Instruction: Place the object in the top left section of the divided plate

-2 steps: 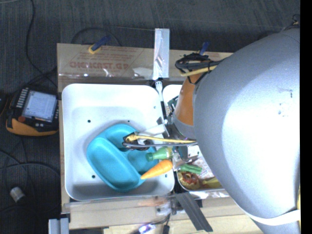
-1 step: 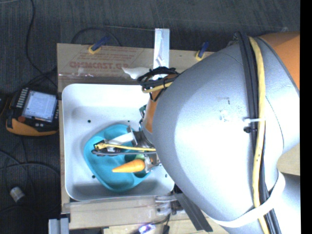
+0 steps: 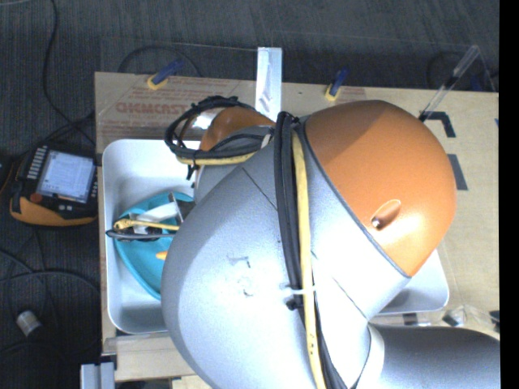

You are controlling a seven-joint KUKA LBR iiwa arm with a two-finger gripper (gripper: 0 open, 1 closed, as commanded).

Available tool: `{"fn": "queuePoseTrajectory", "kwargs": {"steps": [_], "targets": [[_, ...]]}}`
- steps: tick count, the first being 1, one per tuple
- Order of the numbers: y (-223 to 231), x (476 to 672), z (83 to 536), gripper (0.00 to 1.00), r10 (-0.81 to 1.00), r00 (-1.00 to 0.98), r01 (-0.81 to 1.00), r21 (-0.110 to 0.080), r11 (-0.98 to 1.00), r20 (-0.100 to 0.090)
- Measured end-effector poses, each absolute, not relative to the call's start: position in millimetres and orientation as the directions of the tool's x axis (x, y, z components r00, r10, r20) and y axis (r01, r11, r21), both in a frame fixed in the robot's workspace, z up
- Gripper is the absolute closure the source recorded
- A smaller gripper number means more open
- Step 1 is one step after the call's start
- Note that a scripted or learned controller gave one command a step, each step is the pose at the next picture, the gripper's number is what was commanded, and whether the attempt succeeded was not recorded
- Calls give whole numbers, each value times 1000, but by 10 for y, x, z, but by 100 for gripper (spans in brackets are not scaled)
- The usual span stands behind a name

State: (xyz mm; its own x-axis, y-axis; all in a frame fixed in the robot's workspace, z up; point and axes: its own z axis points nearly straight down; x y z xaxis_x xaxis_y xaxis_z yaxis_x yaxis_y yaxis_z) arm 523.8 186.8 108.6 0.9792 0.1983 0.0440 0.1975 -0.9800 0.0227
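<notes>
The bulky grey-and-orange robot arm (image 3: 324,250) covers most of the shallow white left bin (image 3: 122,298); whether the claw is wide or holding anything cannot be told. A light-blue divided plastic plate (image 3: 142,254) lies inside that bin, partly hidden. The object cannot be made out. Best lower slowly and release over the plate's far-left compartment.

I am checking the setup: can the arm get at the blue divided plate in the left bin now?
Probably yes. The arm leans over the left bin and hides most of it, directly above the blue plate. Nothing shows between them, but its claw is hidden.
</notes>
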Motion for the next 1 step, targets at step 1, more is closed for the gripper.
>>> {"fn": "queuePoseTrajectory", "kwargs": {"steps": [1], "targets": [[1280, 5300, 1352, 100, 204, 979, 204, -1, -979, 3]]}}
